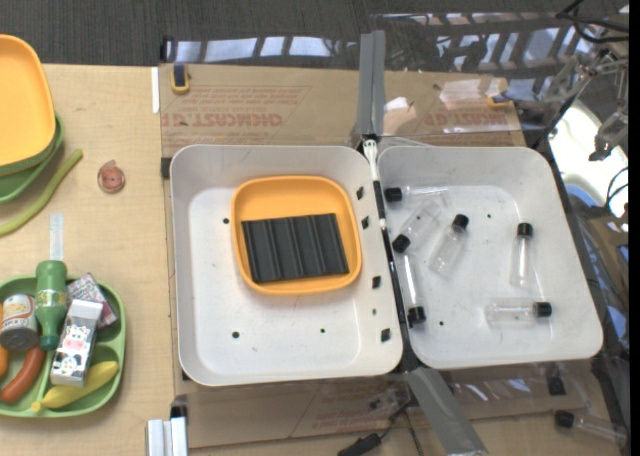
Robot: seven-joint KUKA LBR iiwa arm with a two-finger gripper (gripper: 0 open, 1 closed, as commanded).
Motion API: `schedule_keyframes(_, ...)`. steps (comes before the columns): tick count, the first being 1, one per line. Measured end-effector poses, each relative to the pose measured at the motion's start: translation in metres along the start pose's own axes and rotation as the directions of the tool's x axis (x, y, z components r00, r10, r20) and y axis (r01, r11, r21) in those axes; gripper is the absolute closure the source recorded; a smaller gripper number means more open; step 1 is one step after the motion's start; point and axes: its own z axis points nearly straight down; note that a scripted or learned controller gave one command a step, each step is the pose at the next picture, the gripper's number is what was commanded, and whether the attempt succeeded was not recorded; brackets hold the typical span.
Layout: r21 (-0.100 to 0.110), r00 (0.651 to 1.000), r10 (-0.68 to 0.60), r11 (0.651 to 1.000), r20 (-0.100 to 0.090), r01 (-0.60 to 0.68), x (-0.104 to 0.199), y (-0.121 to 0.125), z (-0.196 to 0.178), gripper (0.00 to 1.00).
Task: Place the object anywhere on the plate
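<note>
**Vials wait in the right bin, plate ready in the left**

The clear plastic vials with black caps (447, 243) lie scattered flat in the shallow white right bin (560, 334), well apart from each other, which should ease a single pick. The orange square plate (295, 196), bearing a dark ribbed mat (296, 248), sits in the white left bin (200, 334), the drop target. The gripper's state cannot be told.

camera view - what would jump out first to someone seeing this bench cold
The orange plate in the left bin draws the eye first, with a dark ribbed slab lying on it. Next come the clear vials with black caps scattered across the right bin. At the far left, a green tray holds bright toy food.
</note>
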Motion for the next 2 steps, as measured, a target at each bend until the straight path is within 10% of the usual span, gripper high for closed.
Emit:
schedule_keyframes(1,0.000,0.963,-0.268,0.963,0.001,0.268,0.002,-0.004,0.046,0.00)
schedule_keyframes(2,-0.002,0.763,-0.646,0.763,0.002,0.646,0.000,0.001,0.094,0.00)
